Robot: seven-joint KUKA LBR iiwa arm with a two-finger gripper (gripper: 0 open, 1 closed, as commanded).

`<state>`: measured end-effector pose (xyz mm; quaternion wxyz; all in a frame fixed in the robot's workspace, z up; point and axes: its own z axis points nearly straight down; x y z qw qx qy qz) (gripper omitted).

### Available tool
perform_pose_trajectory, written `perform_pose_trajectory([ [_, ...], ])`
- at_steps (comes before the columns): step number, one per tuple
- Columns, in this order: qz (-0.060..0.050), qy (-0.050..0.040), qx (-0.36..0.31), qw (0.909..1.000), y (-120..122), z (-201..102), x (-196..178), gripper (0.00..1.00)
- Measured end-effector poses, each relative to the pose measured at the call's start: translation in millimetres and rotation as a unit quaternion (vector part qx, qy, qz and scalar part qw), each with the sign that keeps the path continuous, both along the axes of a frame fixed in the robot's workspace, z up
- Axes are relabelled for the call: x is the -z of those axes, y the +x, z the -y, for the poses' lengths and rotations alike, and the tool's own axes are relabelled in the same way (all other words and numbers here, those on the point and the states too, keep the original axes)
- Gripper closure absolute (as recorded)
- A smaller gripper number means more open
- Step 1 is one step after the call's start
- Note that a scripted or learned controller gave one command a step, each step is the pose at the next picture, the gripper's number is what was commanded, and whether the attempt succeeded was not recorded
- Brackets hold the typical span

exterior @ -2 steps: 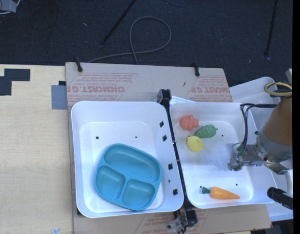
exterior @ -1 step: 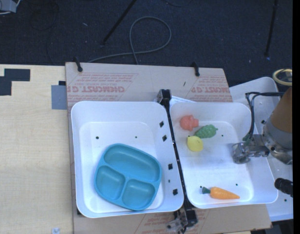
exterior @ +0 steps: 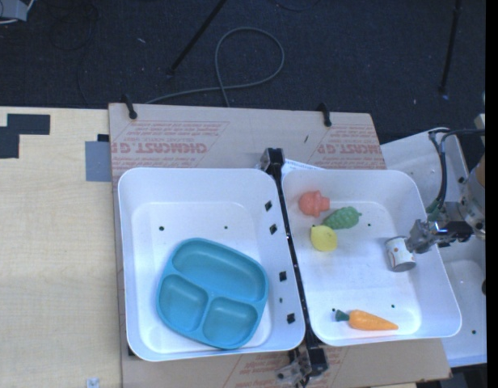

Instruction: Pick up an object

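Camera view, looking down at a slant: you have the bench [exterior: 47,241] carrying two shallow white bins side by side, split by a dark divider. The left bin [exterior: 144,192] holds one blue sectioned plate [exterior: 211,292], lying flat and turned a little, filling most of the floor; likely too broad for a two-finger grip, so not your target. The right bin [exterior: 431,289] holds the candidates, spread loosely so each can be approached alone. A carrot [exterior: 370,321] lies on its side near the front wall, well apart from the rest. Toward the back a pinkish toy [exterior: 314,203], a green toy [exterior: 343,217] and a yellow lemon-like toy [exterior: 322,238] sit in a tight cluster, touching or nearly so; harder to isolate. The gripper [exterior: 401,254] reaches in from the right, low over the bin's right side, with nothing seen in it; whether it is parted or closed cannot be told. No object is lifted yet.
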<state>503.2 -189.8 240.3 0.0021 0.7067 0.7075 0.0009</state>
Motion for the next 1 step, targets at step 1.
perform_pose_trajectory([
  [1, -0.002, 0.0007, 0.000, 1.0000, 0.5, 0.7, -26.6, 1.00],
])
